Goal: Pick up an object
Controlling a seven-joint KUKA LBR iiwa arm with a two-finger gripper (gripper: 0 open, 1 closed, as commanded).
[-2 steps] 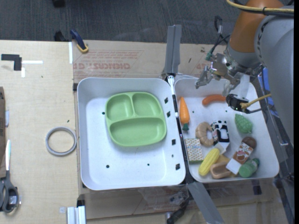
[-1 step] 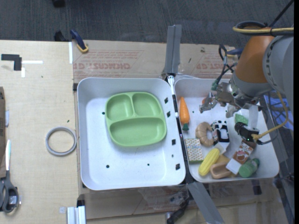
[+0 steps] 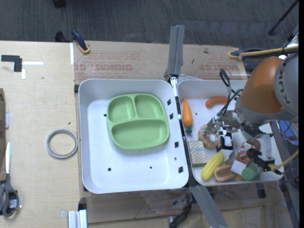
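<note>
You've got the arm (image 3: pixel 266 87) bent low over the right bin (image 3: pixel 199 87); gripper (image 3: pixel 219 131) buried in clutter, can't tell its grip.

The left bin (image 3: pixel 90 141) leaves open floor all around the green divided plate (image 3: pixel 138 120). The right bin (image 3: pixel 199 85) is crowded: carrot (image 3: pixel 187 113), corn cob (image 3: pixel 212 166), and a patterned packet (image 3: pixel 196 151) lie close together, with the arm (image 3: pixel 266 89) overhanging them.
</note>
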